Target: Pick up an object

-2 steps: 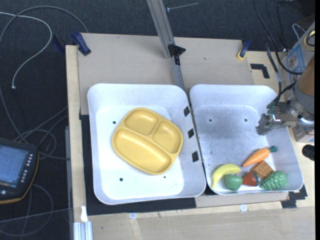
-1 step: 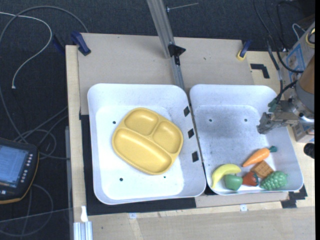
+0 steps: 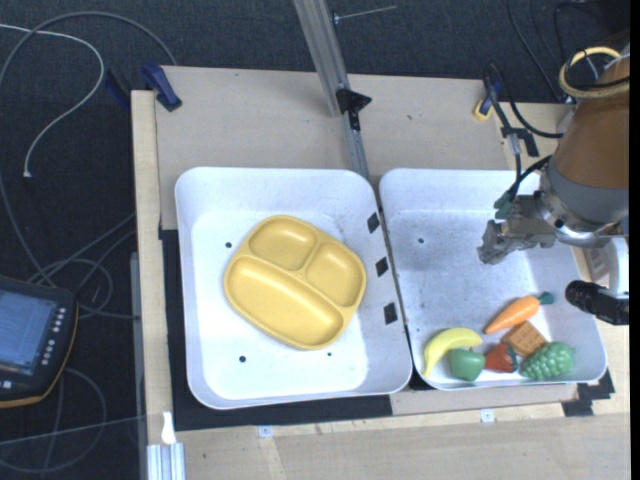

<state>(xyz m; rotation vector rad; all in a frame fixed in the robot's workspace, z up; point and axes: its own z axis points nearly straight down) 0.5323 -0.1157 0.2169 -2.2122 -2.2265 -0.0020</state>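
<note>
- Fingers (image 3: 492,249) of the grey two-finger gripper (image 3: 497,247) point down over the right shallow white bin (image 3: 440,268), close together, with nothing seen between them; whether they are fully closed cannot be told.
- Toy food lies clustered at that bin's near right corner, apart from the gripper: an orange plastic carrot (image 3: 514,313), a yellow plastic banana (image 3: 446,344), a green round fruit (image 3: 465,364), a small red piece (image 3: 499,358), a brown waffle-like square (image 3: 526,339) and a green bunch of grapes (image 3: 549,361).
- A yellow plastic plate with three compartments (image 3: 295,280) rests in the left shallow white bin (image 3: 200,268).
- The grey arm with its orange band (image 3: 598,138) reaches in from the right.
</note>
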